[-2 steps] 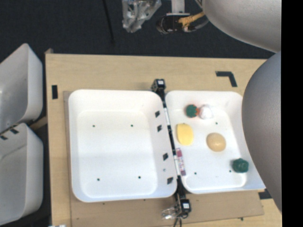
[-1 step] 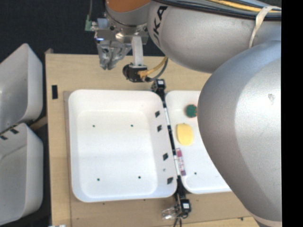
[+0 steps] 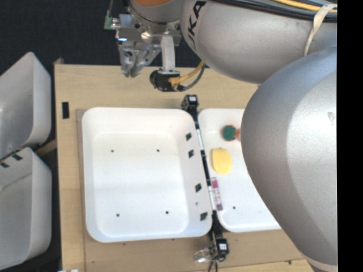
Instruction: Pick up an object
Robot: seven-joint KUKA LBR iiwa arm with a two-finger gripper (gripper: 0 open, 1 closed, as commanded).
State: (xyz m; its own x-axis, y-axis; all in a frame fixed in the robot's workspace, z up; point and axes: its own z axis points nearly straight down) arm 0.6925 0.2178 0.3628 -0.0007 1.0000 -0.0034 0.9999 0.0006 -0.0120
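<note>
- Gripper above the bench's far edge, beyond the left bin, well apart from every object.
- Fingers point down; released or clenched: can't tell. Nothing visible between them.
- Yellow oval object in the right bin, just beside the divider shared with the left bin.
- Green round object also in the right bin, just beyond the yellow one, apart from it.
- Arm body covers most of the right bin.
</note>
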